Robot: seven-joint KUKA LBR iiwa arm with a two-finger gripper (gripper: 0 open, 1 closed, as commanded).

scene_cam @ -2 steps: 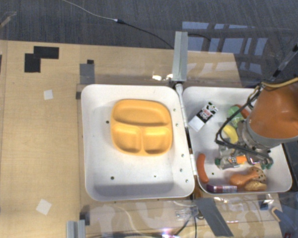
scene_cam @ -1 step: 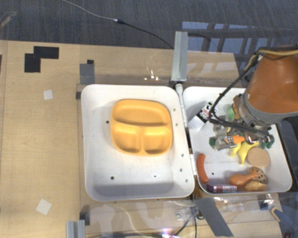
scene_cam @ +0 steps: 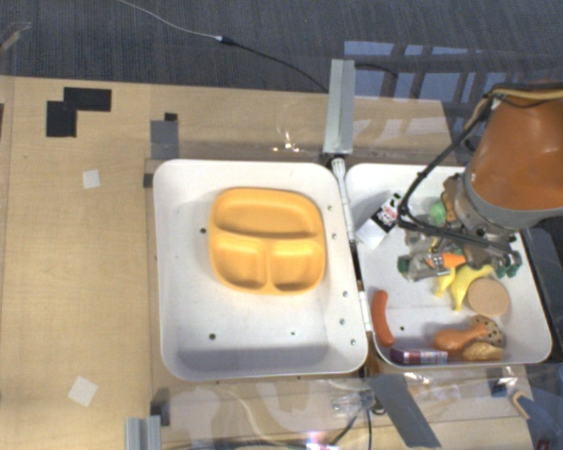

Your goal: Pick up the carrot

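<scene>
A yellow plate point(scene_cam: 266, 240) is being kept in the left bin point(scene_cam: 183, 345). In the right bin point(scene_cam: 540, 345), a hot dog point(scene_cam: 381, 315) is lying by the wall. The carrot point(scene_cam: 445, 261) is being touched by the gripper point(scene_cam: 450, 254), beside a banana point(scene_cam: 457, 284). How far the gripper is opened cannot be told.

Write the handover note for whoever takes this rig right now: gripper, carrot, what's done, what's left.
Gripper: low in the right bin, among the toy food; whether it grips anything cannot be told.
Carrot: a small orange piece right at the gripper, beside the banana, not visibly lifted.
Left bin: holds the yellow divided plate.
Done: arm reached the carrot's spot.
Left: confirm a grasp, then lift.
</scene>
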